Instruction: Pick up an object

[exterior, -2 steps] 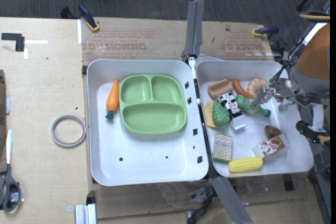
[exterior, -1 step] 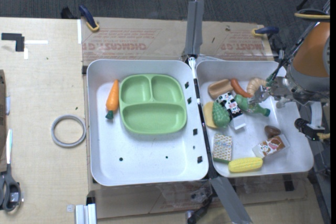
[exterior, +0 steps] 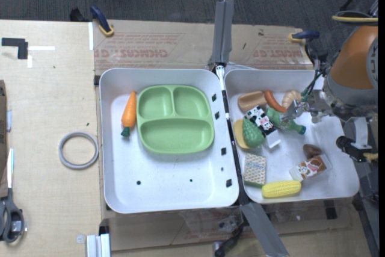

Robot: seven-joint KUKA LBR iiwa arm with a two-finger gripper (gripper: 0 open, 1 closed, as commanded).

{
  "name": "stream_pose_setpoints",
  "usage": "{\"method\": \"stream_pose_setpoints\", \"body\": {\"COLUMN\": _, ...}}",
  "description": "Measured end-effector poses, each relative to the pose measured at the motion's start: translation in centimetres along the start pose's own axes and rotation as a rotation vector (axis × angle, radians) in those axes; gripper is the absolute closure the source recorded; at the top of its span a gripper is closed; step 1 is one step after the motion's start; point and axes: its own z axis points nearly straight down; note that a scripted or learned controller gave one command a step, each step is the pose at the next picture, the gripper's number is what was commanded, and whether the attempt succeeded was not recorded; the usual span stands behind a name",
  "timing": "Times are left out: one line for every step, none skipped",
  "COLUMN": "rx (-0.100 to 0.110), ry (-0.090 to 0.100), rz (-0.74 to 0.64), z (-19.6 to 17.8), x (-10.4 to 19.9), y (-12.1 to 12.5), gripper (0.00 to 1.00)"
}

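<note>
At the far left edge of the frame a pair of scissors lies on the counter, and a little to its right sits a grey tape ring. Next comes the left bin, holding a green divided plate in its upper half with a toy carrot just beside the plate's left rim, tip pointing up. A grey divider post rises at the top centre, where the two bins meet.

The right bin carries the clutter. In its upper left are a hot dog bun and an orange sausage, with a black-and-white cow-print carton below them, touching a green leafy toy that lies over a yellow piece. Lower down lie a waffle-patterned cracker and a corn cob near the front wall, and to the right of them a small printed box with a brown piece just above it.

My hand sits low in the upper middle of the right bin, right among the sausage and a dark green toy; I cannot tell whether my fingers are open or closed, or whether anything is between them
</note>
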Motion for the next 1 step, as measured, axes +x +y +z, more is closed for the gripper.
{"method": "stream_pose_setpoints", "body": {"rx": -0.007, "ry": 0.004, "rz": -0.002, "z": -1.12, "x": 0.28, "y": 0.33, "gripper": 1.00}}
